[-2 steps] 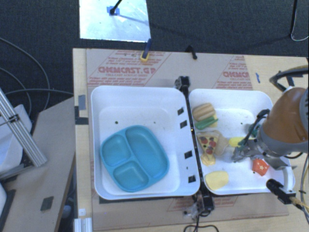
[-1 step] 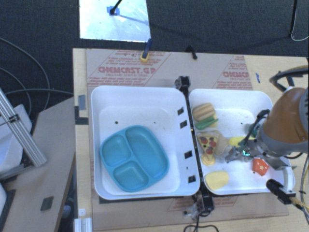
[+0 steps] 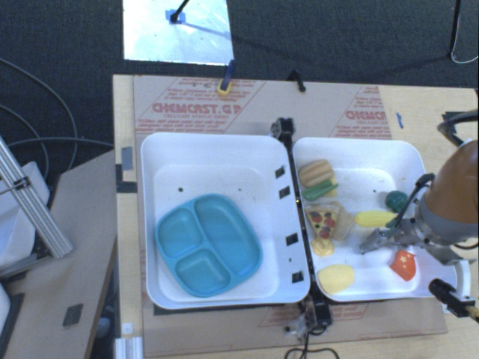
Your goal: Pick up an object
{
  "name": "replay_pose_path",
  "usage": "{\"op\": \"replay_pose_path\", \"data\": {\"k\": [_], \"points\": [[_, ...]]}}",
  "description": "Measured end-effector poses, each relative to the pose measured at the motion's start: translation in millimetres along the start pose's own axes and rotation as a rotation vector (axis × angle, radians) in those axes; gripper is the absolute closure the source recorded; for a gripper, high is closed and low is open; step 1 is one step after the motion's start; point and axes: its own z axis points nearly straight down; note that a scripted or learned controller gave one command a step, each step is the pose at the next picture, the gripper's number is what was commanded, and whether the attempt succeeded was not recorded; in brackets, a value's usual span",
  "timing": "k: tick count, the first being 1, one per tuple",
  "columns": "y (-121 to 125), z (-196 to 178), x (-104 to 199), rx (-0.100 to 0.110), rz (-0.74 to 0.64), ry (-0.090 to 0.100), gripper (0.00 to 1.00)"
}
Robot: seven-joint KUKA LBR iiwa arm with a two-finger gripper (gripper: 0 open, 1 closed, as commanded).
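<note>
The right bin [image 3: 352, 149] holds several toy foods: a burger [image 3: 315, 173] with a green piece [image 3: 320, 191] beside it, a pizza slice [image 3: 324, 222], a yellow banana-like piece [image 3: 373, 218], a dark green item [image 3: 396, 200], a pale yellow lump [image 3: 336, 278] and a red piece [image 3: 403, 265]. My gripper [image 3: 374, 240] hangs low over the right bin's middle, just below the yellow piece and left of the red piece. I see nothing held between its fingers.
The left bin [image 3: 217, 152] contains a blue divided plate [image 3: 207, 243]. A black divider clamp [image 3: 293, 200] runs between the bins. The arm's orange band [image 3: 458, 193] covers the right bin's right rim. A foil sheet [image 3: 177, 19] lies on the floor behind the bench.
</note>
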Motion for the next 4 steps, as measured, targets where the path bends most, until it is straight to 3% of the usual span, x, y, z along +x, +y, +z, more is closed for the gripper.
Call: {"op": "replay_pose_path", "data": {"k": [1,2,3,4], "points": [[1.5,-11.2,1.7,-0.003,-0.001,0.001,1.0],[27.4,-10.1,59.0,-0.001,-0.011,0.004,1.0],[73.4,-39.4,99.4,-0.005,-0.011,0.003,1.0],[35.1,-104.1,161.5,-0.003,-0.011,0.005,1.0]]}}
